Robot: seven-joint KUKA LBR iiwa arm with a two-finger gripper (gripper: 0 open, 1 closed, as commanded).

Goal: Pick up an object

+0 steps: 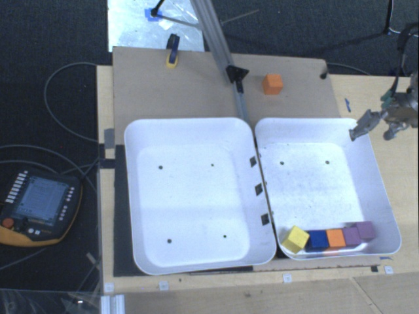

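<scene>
Pincer (378, 124), spread and empty at the right bin (376, 175) rim; should descend squarely over one block (296, 239).

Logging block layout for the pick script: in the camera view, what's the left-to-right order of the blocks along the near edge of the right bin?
Yellow block → blue block → orange block → purple block. All sit in a row against the right bin's near wall.

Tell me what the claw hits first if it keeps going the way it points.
The claw points down and left over the right bin's far right corner. It would probably meet that bin's bare floor first, though depth is unclear. The blocks lie well off that line.
</scene>
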